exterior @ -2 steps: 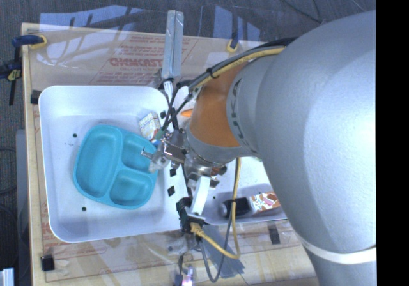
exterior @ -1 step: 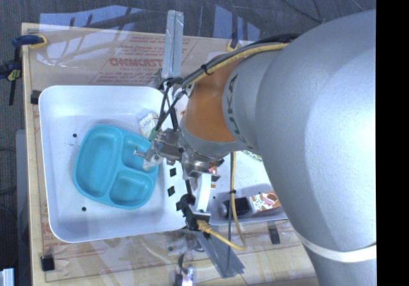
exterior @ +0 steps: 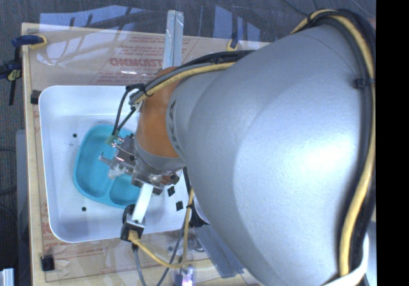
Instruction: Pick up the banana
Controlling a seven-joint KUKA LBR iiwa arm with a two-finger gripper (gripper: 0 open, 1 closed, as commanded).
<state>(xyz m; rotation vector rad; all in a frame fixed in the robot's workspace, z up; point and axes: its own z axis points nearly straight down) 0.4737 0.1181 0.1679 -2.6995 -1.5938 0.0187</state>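
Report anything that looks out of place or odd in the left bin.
Nothing looks damaged or spilled. A blue divided tray lies tilted in the left white bin, with the arm's wrist low over its right side, covering part of it.

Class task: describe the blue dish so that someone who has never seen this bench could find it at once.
Start at the left white bin on the bench. On its floor, under the arm's orange band, lies the blue dish. It is the bin's one bright turquoise thing, shallow and rounded, and the arm's wrist covers its right side.
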